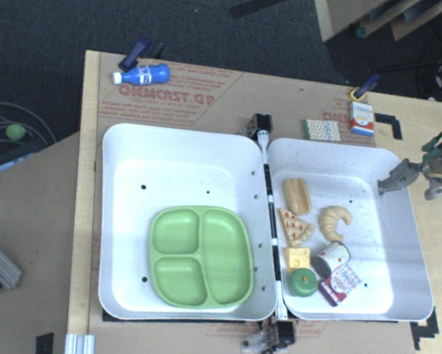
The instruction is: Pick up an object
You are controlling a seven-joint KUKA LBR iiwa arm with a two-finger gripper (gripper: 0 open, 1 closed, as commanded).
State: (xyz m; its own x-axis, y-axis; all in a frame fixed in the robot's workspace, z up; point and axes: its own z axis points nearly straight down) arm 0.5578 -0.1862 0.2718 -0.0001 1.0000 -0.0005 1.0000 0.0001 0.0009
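The right bin [402, 256] holds several toy foods: a bread roll [297, 194], a pizza slice [295, 227], a croissant [334, 221], a yellow cheese block [298, 258], a green round fruit [302, 282], a small can [331, 258] and a red packet [342, 283]. My gripper [412, 184] hangs over the bin's far right corner, above and to the right of the croissant. Its two grey fingers [394, 176] stand spread apart with nothing between them.
The left bin [127, 169] holds a green divided plate [199, 255]. On the bench behind the bins lie a blue bottle [141, 75], a small patterned card [322, 130] and a little box [361, 118]. A black clamp [260, 124] sits where the bins meet.
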